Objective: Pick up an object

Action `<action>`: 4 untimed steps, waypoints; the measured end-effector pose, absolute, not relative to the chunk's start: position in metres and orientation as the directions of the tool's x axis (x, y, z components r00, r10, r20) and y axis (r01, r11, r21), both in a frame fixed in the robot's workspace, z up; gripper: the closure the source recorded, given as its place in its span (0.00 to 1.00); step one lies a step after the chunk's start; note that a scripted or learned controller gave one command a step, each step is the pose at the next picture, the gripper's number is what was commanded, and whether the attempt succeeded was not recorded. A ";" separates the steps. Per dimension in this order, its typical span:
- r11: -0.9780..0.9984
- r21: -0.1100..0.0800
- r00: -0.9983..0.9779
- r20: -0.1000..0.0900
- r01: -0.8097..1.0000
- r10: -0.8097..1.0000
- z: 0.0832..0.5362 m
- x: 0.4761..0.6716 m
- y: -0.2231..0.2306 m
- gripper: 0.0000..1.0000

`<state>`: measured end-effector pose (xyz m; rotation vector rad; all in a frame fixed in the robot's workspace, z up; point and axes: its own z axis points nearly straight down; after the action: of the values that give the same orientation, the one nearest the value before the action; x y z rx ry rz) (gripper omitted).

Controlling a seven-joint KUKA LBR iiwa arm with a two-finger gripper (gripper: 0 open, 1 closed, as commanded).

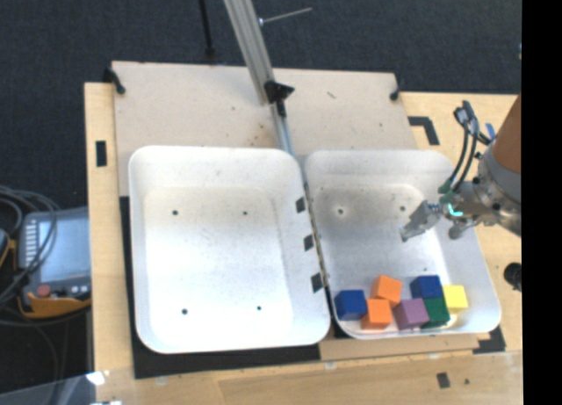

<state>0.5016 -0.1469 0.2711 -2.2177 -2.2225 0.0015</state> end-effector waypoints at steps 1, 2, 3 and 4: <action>0.000 0.002 0.000 -0.001 1.000 1.000 0.273 0.502 -0.147 0.00; -0.002 -0.004 0.002 -0.001 1.000 1.000 0.218 0.497 -0.157 0.00; -0.001 -0.005 0.001 0.000 1.000 1.000 0.159 0.488 -0.154 0.00; -0.001 0.004 0.001 -0.003 1.000 1.000 0.117 0.491 -0.153 0.00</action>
<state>0.4915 -0.1526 0.1175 -2.2263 -2.2237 -0.0007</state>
